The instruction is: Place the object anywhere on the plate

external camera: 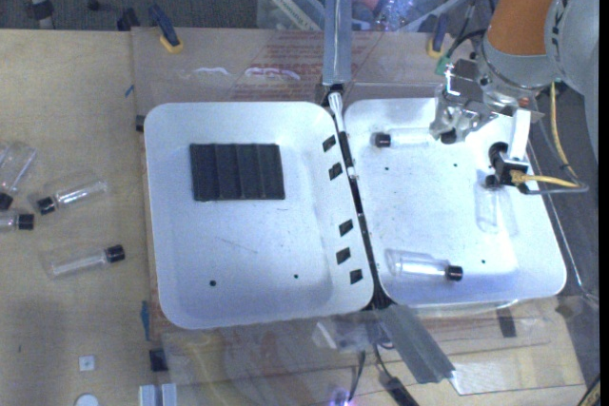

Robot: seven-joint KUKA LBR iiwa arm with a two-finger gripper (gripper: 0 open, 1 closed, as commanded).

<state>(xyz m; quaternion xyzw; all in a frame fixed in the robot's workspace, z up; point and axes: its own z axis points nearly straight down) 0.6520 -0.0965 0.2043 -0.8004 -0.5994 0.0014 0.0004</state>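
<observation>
The claw is positioned low over the far edge of the right bin; whether it is released or clenched cannot be determined. A clear vial with a black cap is located just to the claw's left, near the far wall. A second vial lies nearer the front rim. The dark ridged plate rests in the left bin, beyond the divider. Loose vials are scattered on the wooden bench at far left.

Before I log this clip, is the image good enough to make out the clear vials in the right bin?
Camera view: lighting even, mildly soft. The clear vial near the right bin front washes into the white floor; its black cap stands out. The vial at the back is equally faint. The dark plate is crisp.
</observation>
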